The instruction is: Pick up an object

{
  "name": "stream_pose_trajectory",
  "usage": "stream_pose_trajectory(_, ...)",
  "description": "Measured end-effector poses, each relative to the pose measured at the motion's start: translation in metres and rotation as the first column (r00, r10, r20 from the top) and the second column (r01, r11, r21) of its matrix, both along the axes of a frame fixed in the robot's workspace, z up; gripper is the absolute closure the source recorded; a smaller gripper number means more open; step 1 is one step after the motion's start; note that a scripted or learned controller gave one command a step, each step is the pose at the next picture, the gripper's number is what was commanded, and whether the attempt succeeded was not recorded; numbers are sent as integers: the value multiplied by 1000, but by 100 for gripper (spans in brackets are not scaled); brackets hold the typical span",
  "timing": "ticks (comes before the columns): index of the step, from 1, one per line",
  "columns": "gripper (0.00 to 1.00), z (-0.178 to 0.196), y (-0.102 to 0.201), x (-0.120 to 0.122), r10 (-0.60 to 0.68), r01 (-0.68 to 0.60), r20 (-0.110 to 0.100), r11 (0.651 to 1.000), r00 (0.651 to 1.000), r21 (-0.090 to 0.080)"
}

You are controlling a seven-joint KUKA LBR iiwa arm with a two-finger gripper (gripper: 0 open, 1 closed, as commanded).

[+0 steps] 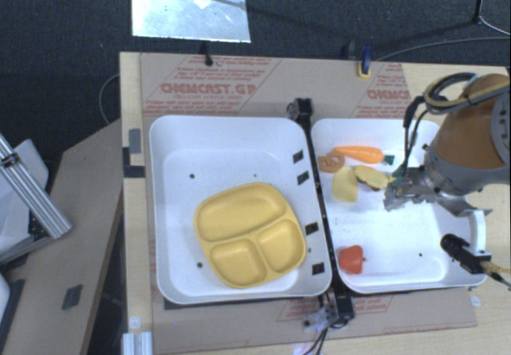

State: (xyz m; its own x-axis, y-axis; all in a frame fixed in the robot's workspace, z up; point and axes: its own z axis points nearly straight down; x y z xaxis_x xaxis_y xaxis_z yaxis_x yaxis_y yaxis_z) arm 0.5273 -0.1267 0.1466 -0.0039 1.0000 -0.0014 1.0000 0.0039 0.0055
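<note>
The right bin [399,278] holds several toy foods. An orange carrot [359,154] lies near its far wall, with a small brown ring [330,162] at the carrot's left end. A pale yellow chunk [345,184] and a yellow-brown slice [371,178] sit just below them. A red piece [351,258] rests near the front left corner. My gripper [397,195] hangs low over the bin's middle, just right of the yellow-brown slice, and nothing shows in its grasp.
The left bin [180,146] carries a yellow three-compartment tray [250,232]. The grey arm with its orange band [471,142] covers the right bin's right side. A black divider with clips [313,186] runs between the bins.
</note>
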Motion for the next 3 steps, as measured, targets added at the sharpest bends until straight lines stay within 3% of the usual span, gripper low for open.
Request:
stream_pose_trajectory(2, 100, 88, -8, 0, 1, -1, 1, 1000, 1000, -1)
stream_pose_trajectory(3, 100, 97, 48, 4, 7, -7, -2, 1000, 1000, 3)
